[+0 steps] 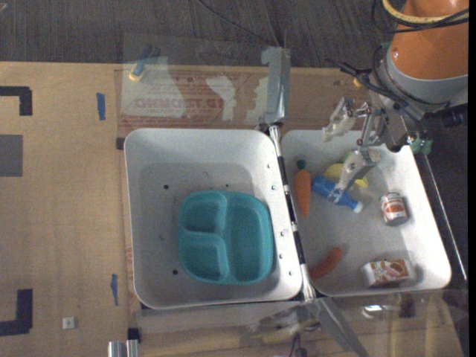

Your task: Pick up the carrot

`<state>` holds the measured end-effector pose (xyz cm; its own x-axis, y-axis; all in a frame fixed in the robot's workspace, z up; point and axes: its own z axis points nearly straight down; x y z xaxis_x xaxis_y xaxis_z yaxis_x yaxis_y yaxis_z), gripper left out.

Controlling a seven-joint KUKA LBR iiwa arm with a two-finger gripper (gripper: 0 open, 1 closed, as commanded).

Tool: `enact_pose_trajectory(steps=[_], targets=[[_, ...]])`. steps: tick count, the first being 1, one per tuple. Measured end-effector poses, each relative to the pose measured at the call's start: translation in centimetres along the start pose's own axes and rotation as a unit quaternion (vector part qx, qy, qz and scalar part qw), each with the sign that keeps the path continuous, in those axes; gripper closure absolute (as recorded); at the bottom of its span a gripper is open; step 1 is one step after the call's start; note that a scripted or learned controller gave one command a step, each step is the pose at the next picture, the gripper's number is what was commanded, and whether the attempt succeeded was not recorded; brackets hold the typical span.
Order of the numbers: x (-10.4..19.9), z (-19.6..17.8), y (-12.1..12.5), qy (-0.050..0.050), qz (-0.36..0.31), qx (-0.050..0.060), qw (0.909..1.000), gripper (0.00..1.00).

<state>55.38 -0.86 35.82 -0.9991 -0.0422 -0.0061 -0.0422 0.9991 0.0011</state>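
One carrot (302, 190) lies left of jaws.

A robotics laboratory is suggested: two shallow white plastic bins (141, 222) are fixed side by side on a plywood bench (59, 199) marked with blue tape strips (100, 106), and black cables (238, 13) are trailed across grey carpet (89, 13).

Just one camera here, fixed up above the bench (59, 199) and looking down at a bit of a slant. It sits far enough back to fit both white bins side by side, the left bin (149, 155) and the right bin (424, 222), plus some dark floor (89, 13) along the top. The arm (428, 43) comes in from the upper right.
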Motion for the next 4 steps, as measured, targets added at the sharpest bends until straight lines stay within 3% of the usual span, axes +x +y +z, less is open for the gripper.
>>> enact_pose_trajectory(steps=[1, 2, 3, 4], targets=[[1.9, 17.4, 2.1, 0.003, -0.014, 0.0, 0.9999, 0.0], [-7.9, 2.7, -1.5, 0.0, -0.011, 0.0, 0.9999, 0.0], [-2.5, 17.4, -0.3, 0.002, -0.041, 0.0, 0.9992, 0.0], [3.2, 11.6, -0.6, 0.003, -0.051, 0.0, 0.9987, 0.0]])
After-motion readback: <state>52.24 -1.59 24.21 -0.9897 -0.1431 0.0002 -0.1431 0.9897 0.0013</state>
